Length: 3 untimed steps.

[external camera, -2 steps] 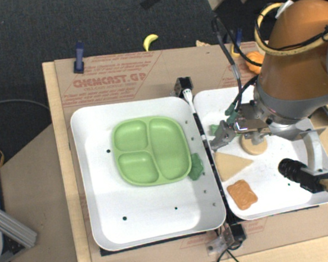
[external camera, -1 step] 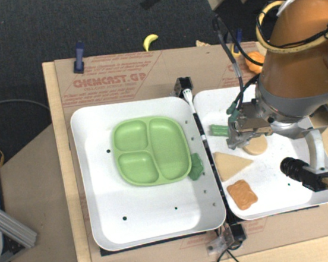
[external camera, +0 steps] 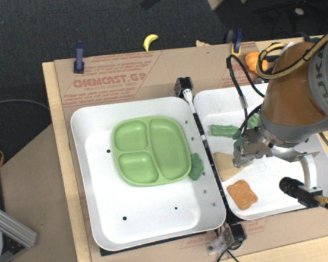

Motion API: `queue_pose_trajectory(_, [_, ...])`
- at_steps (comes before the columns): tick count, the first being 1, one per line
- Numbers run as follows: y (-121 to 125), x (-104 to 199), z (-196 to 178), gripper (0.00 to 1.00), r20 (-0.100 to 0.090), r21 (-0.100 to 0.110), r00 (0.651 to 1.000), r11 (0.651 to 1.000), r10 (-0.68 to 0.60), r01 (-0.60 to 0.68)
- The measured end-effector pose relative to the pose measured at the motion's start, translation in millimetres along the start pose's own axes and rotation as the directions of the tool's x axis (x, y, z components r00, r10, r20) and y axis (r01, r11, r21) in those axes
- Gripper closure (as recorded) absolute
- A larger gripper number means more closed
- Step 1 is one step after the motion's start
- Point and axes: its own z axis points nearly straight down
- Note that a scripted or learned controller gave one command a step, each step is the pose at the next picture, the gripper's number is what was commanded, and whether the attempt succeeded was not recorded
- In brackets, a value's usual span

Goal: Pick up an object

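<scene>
Approach step: our hand (external camera: 243,152) hangs over the right bin (external camera: 269,202), grip state unclear; next, descend onto green piece (external camera: 224,130).

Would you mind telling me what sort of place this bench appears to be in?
Most likely a robotics lab test bench: a robot arm works over two white bins clamped to a cardboard-covered table, cables trail across a dark carpeted floor, and toy-like objects such as a green divided plate lie inside.

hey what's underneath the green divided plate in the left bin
The green divided plate rests on the left bin floor. A small green piece pokes out at its right edge; anything beneath the plate is hidden.
</scene>
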Motion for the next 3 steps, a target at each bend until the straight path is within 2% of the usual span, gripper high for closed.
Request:
queue_pose_trajectory(1, [-15.7,60.6,-40.7,1.0,-0.002,-0.014,1.0,1.0,-0.011,0.011])
queue_pose_trajectory(2, [-4.8,11.5,-4.9,1.0,-0.001,-0.006,1.0,1.0,-0.001,0.001])
queue_pose_trajectory(3, [-5.1,106.7,-54.0,1.0,-0.005,-0.016,1.0,1.0,-0.018,0.018])
